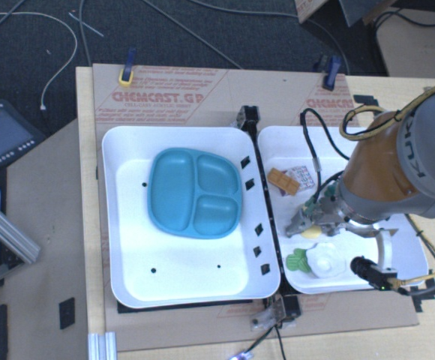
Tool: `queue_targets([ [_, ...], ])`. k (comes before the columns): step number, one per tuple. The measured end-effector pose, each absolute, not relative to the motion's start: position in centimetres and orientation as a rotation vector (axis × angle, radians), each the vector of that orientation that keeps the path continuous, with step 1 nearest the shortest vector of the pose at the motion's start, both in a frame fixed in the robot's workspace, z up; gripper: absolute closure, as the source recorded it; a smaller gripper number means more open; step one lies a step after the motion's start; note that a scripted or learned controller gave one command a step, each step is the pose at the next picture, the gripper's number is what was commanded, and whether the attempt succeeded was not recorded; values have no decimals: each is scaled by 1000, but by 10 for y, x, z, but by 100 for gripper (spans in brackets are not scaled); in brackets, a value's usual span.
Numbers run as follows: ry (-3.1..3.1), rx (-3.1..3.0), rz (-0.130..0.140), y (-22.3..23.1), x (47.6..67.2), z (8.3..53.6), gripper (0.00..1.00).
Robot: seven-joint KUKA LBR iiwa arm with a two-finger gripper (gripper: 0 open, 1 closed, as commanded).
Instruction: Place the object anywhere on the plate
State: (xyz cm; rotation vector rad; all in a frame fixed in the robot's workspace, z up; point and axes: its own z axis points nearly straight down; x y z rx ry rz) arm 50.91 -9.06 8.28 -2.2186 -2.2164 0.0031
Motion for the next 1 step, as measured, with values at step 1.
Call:
queue_targets([
  [1, -2219, -2221, -3, -90, 510, 96, 100],
])
